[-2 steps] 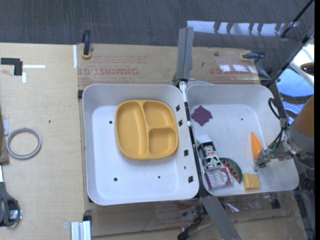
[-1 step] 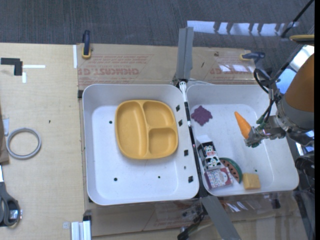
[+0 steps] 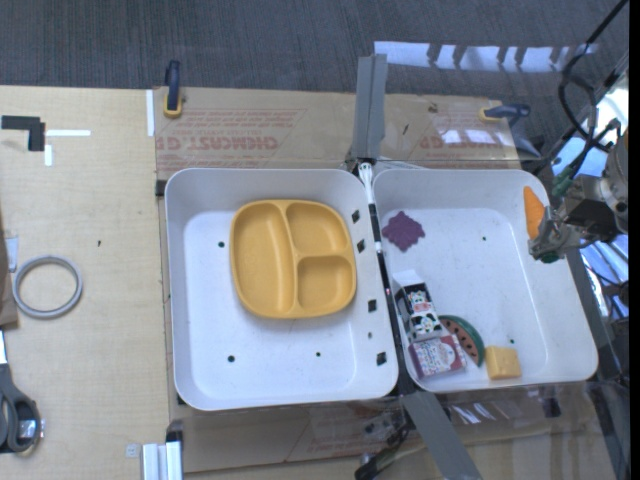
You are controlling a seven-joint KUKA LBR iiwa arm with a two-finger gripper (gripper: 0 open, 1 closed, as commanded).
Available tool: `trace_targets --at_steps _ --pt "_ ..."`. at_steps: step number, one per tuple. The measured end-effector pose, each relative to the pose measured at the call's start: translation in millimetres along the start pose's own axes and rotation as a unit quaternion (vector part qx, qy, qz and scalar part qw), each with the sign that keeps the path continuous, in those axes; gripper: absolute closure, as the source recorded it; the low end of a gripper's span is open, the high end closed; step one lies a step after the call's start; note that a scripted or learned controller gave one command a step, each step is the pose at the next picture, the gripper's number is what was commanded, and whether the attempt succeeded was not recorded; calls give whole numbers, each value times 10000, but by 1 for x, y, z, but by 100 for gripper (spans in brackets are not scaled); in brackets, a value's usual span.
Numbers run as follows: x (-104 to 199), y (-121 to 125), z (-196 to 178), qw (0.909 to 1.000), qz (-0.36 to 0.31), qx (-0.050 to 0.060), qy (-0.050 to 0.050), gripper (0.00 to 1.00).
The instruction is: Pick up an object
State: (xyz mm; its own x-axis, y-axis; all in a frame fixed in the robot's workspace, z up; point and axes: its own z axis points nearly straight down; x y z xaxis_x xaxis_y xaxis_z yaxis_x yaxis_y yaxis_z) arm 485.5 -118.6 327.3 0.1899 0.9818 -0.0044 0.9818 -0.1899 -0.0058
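While the arm reaches in from the right, its gripper hangs over the right rim of the right bin. I cannot tell how it is set, because it is small and dark in this view. Just beside it, on the far side, an orange thing like a carrot leans on the bin's right wall. It is partly hidden, so its full shape is hard to make out.

That carrot is the closest thing to pick. It lies just left and far of the gripper, with its long side running far to near.

Other things sit well apart, to the left and near: a purple scrap, a small printed box, a watermelon slice and a yellow block. A yellow divided plate fills the left bin.

On the desk, a grey ring lies far left.
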Motion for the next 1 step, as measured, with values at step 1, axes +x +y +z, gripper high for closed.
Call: trace_targets --at_steps 1 --pt "-29 -1 -17 9950 -1001 3 3 100"
